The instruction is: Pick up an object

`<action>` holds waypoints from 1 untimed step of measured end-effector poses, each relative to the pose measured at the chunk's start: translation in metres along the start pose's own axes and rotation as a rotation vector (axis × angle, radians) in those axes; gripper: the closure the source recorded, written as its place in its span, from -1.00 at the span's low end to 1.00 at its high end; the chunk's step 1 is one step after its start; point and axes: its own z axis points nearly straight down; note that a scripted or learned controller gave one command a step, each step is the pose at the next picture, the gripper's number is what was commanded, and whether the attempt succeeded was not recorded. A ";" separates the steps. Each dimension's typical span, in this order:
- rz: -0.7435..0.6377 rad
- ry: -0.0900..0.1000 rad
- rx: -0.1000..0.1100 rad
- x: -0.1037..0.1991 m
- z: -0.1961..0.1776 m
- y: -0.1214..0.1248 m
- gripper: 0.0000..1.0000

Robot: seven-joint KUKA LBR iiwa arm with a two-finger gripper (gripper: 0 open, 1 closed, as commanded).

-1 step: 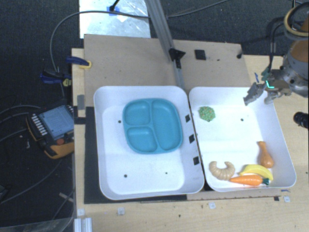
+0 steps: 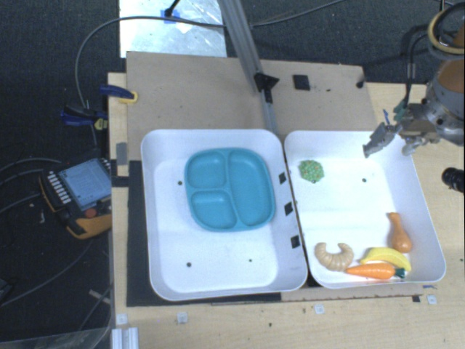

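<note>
The right bin [image 2: 341, 217] holds a green broccoli floret [image 2: 311, 171] near its far left. In its near right corner lie a tan croissant [image 2: 334, 256], an orange carrot [image 2: 372, 271], a yellow banana [image 2: 388, 257] and a small orange gourd [image 2: 398, 232]. My gripper [image 2: 394, 142] hangs above the bin's far right edge, open, with nothing between its fingers. It is well apart from the broccoli and from the pile in the corner.
The left bin [image 2: 163, 260] contains a blue divided plate [image 2: 229, 188]. A grey pole [image 2: 243, 38] slants across the back of the bench. Clamps [image 2: 94, 107], cables and a handheld device [image 2: 76, 195] lie off the bench at left.
</note>
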 end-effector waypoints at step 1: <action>0.002 -0.001 0.002 -0.001 0.043 0.006 -1.00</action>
